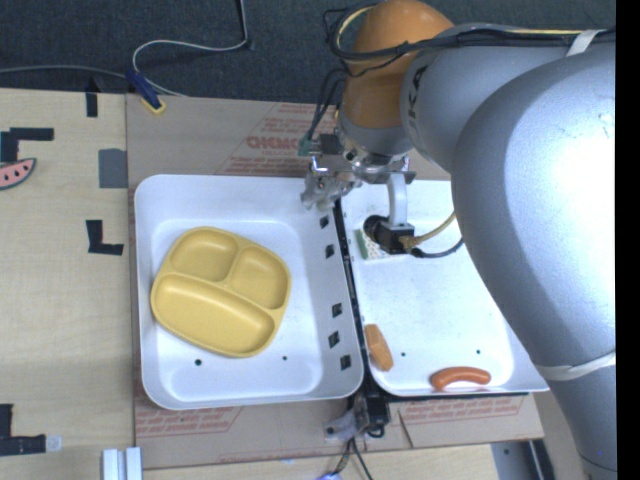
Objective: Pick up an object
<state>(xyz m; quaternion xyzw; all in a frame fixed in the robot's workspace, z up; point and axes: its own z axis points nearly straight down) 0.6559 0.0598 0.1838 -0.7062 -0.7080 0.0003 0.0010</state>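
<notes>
Yellow divided plate (221, 290), three compartments, flat in the left bin (165, 383), filling most of its floor and tilted slightly toward the lower right. Orange sausage-shaped piece (461, 377) on the floor of the right bin (440, 308), near the lower edge. Second, shorter orange-brown piece (378, 348) at the right bin's lower left, just beside the wall shared by the two bins. Both pieces well apart from the end effector (345, 173).

End effector at upper centre of the frame, above the top end of the dividing wall, between the two bins. Nothing visible in its grasp; state, released or clenched, cannot be told from this angle. Small dark fitting (388, 238) with a pale cable just below it, over the upper left of the right bin.

Orange band (385, 63) above the wrist, upper centre. Grey arm (545, 178) across the right side of the frame, covering the right bin's far side.

Cardboard sheet (270, 138) under both bins. Tabletop (60, 308) pale wood with black tape marks at left. Cable with a blue and yellow plug (146, 91) at upper left, against dark floor.
</notes>
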